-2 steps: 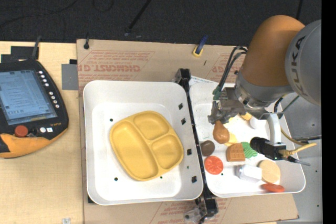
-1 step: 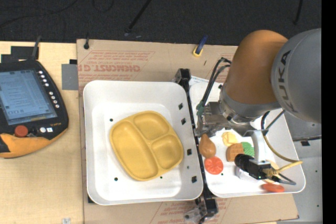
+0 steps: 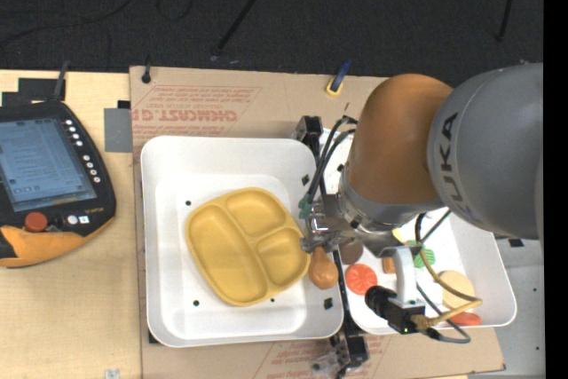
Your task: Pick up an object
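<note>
Right by gripper [image 3: 321, 237], brown obj [image 3: 323, 269] just below

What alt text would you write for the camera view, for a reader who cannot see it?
A grey and orange robot arm reaches from the right over two white bins. The left bin holds a yellow divided tray; the right bin holds small toy foods. A control tablet lies at far left.

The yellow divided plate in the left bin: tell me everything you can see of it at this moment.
The yellow divided plate looks like matte moulded plastic, rounded, with raised ridges splitting it into three compartments, none holding anything. It lies flat and right side up on the floor of the left bin, turned at a slant and sitting towards the bin's right wall. A brown rounded object sits at its lower right edge; whether they touch cannot be told. The arm hangs just to its right.
</note>
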